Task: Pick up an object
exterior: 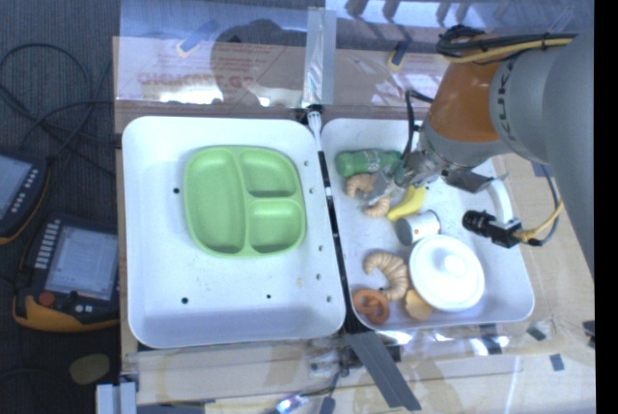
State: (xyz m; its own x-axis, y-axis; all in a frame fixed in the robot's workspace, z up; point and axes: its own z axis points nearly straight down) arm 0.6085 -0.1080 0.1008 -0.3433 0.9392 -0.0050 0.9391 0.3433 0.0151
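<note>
In the right bin (517, 301), upper half, my gripper (398, 179) is sitting low over a cluster of toy food: green item (367, 159), tan shrimp-like piece (360, 183), yellow banana (410, 203). Fingers are looking spread, tips just beside the green item and the tan piece, nothing clearly sitting between them, so not gripping. Banana is lying just below the tips, touching or nearly touching. Small white cup (418, 227) is sitting near the banana; below it a white lidded bowl (446, 273), a croissant (388, 268), a brown pastry (372, 305). Left bin (154, 306) is holding a green divided plate (244, 200), well apart from me.
</note>
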